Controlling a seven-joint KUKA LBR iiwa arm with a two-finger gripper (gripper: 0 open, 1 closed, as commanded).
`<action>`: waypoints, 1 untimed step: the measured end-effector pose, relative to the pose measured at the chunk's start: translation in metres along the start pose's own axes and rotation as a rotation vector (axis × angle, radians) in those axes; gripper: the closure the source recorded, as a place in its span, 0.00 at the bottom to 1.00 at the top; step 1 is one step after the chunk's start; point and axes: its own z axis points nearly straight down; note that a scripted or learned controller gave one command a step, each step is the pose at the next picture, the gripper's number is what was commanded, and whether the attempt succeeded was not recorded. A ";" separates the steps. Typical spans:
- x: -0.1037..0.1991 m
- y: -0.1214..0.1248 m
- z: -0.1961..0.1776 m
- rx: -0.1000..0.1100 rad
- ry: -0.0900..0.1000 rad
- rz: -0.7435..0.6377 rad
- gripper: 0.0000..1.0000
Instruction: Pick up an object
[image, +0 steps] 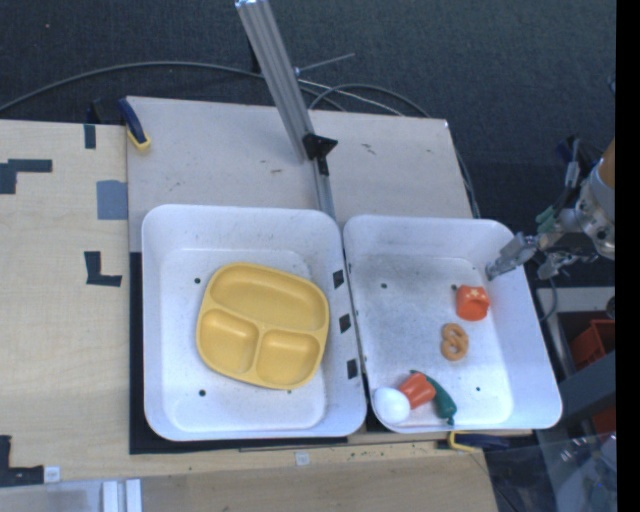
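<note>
Gripper (522, 256) sits at the right bin's (400, 240) 2 o'clock corner, over the rim. Nothing between its fingers; can't tell whether they're open or closed at this angle.

Progress, judging by the layout: nothing picked yet, whole grasp is left to do.

Candidates, all in the right bin:
- orange block (472, 302), nearest, at 7 o'clock from the gripper. Chunky, matte, looks rigid.
- pretzel (454, 342) just below that, tan, looped, lumpy.
- white ball (392, 405) at the bin's 7 o'clock corner, smooth and round, touching a carrot (428, 392) with orange body and green top.

Left bin (160, 300) holds a yellow tray (263, 325), glossy plastic, three compartments.
</note>
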 end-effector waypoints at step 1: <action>0.000 0.000 0.000 0.000 0.000 0.000 0.00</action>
